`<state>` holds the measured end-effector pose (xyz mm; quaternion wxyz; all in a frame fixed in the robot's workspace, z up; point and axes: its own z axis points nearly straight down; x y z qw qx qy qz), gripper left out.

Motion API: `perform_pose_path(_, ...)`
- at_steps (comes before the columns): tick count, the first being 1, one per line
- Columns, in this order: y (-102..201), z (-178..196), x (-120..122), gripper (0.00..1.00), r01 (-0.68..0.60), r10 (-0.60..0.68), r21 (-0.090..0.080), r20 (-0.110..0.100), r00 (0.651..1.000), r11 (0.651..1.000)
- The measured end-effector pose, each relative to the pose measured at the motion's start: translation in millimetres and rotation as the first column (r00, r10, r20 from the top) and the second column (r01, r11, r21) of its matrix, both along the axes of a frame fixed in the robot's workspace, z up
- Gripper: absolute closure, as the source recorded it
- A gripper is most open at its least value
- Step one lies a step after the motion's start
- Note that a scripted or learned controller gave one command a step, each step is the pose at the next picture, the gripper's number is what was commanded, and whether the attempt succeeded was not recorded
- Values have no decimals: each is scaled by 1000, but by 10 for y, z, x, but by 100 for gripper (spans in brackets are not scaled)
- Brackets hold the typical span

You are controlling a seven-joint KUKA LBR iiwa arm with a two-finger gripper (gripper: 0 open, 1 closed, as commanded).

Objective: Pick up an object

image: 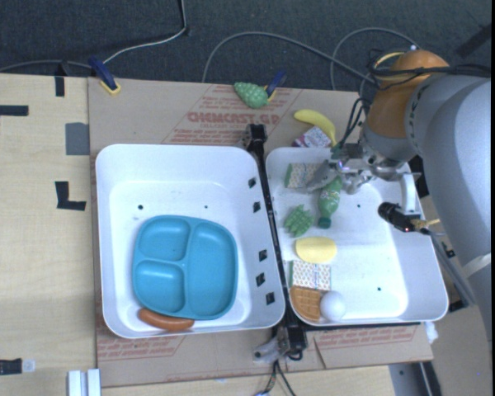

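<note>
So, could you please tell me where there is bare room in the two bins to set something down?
Left bin: bare floor behind the blue tray. Right bin: bare floor right of the yellow block and white ball. Its far-left corner is crowded, with the green bottle under the gripper.

Red print runs across the brown cardboard sheet [200, 120] under the bins. Above the left bin [107, 221], a large line of capitals reads roughly "CHEMCAST GP", slanted along the sheet's upper part; the last letters are partly hard to make out. Smaller red lines sit just beneath it, too fine to read. More red print shows along the sheet's lower edge, below both bins, also too small to read. No other text, numbers or labels can be read.
</note>
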<state>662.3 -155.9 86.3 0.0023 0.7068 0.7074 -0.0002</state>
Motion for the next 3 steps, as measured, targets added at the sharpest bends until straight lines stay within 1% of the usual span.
perform_pose_path(1, 147, 0, -110, 0, 0, 0, 0, 0, 1000, 1000)
perform_pose_path(2, 146, 104, -107, 100, -1, 1, -1, 1, 1000, 1000)
perform_pose_path(3, 714, 989, -529, 100, -2, 2, 4, -1, 1000, 1000)
